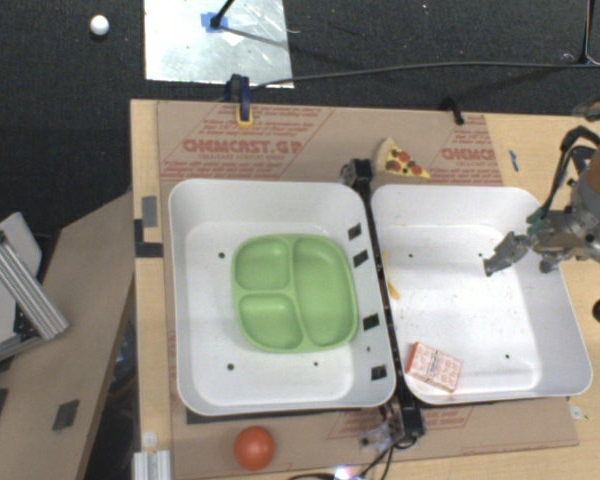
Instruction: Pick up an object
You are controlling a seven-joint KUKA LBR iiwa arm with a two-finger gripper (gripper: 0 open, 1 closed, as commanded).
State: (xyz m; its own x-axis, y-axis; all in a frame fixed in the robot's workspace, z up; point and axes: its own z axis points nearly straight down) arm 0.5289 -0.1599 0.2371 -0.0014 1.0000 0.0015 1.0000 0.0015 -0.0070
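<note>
The arm (598, 193) comes in from the right edge and hangs over the far right part of the right-hand bin (540, 363). Its gripper (502, 255) points left over the white floor of that bin, a grey finger reaching toward the middle — whether the pincer is open or closed I cannot tell from here, and nothing shows between its tips.

The thing nearest to it for picking is a small red-and-white patterned packet (434, 366), lying flat in the near left corner of the right bin, close to the wall that divides the two bins. It sits well apart from the gripper, nearer to me and further left.

In the left bin (195, 268) lies a pale green divided plate (294, 292) with three compartments, roughly in the middle of the bin floor.

Outside the bins, a toy pizza slice (401, 159) rests on the cardboard just beyond the far rim, about where the two bins meet. An orange-red ball (254, 447) sits on the bench at the near edge, below the left bin — and a small white ball (100, 25) lies far off on the dark surface at the far left.
</note>
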